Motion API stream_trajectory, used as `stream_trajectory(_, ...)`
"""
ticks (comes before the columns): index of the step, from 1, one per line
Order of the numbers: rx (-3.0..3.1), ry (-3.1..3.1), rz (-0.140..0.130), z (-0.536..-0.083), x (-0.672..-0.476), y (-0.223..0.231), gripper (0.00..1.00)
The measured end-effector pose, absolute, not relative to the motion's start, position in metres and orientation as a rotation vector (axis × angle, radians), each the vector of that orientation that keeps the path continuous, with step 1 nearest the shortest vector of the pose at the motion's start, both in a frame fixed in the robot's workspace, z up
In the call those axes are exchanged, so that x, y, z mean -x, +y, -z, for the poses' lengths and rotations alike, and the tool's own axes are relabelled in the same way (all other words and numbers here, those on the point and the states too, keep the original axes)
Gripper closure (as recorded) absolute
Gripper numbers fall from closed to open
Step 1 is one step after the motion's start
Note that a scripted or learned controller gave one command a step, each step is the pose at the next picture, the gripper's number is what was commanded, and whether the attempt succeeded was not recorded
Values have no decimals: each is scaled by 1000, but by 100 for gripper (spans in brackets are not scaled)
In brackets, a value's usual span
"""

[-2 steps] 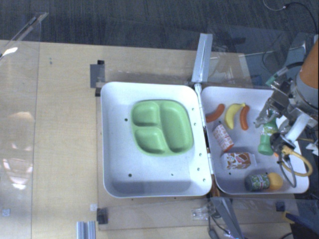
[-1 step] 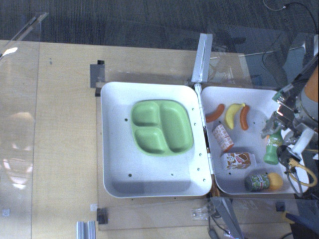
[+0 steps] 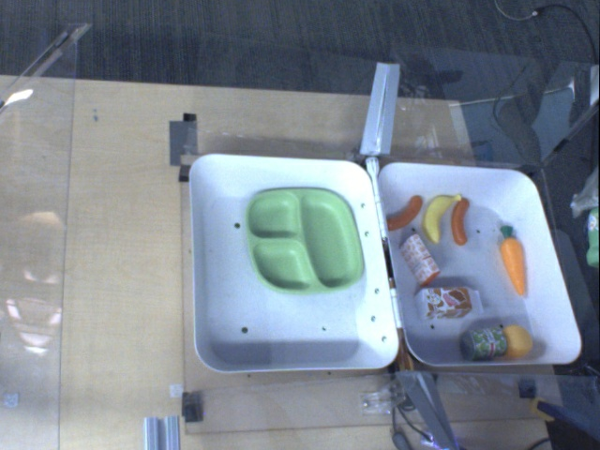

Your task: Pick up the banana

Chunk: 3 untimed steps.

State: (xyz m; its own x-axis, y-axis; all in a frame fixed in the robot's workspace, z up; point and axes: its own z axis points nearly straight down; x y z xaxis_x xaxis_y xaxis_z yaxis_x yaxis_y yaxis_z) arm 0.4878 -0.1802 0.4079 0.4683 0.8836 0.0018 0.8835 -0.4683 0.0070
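Resting lowest in view, a green can [image 3: 484,343] and a small orange fruit [image 3: 517,341] are touching in the right bin's [image 3: 553,251] near corner. Going left to right, a green divided plate [image 3: 306,238] is sitting in the left bin [image 3: 220,279]; then a red sausage [image 3: 404,213] is lying just beside the banana [image 3: 437,217], which is lying near the right bin's far wall and touching another sausage [image 3: 459,221]. Nearer, a striped packet [image 3: 419,259] and a carton [image 3: 447,302] are lying, with a carrot [image 3: 513,261] well right. Whether the tool is apart or together, I cannot tell.
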Motion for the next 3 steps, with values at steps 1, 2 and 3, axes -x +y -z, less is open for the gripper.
stream_trajectory(1, -2657, 1670, -4, -388, -488, -197, 100)
stream_trajectory(2, -2655, 1673, -4, -325, -488, -198, 100)
stream_trajectory(3, -2780, 1457, -7, -303, -489, -187, 100)
